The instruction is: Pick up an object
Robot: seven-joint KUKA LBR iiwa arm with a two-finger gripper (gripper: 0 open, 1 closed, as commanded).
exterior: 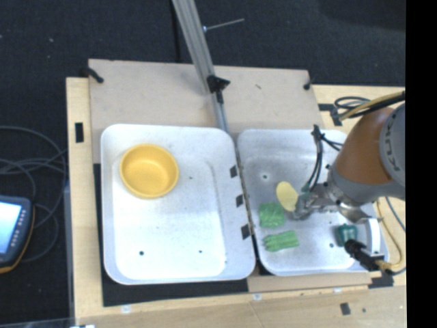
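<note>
I see my arm (372,156) reaching in from the right of the camera view, bent low over the right side of the bench. The orange band bulges just above the wrist, with the grey link beyond it at the frame's edge. Below the band the grey wrist narrows and points down and to the left. A dark cable runs along the arm's left side toward the wrist. The hand (301,208) sits at the end, low and angled leftward; its tip is small and dark from here.
</note>
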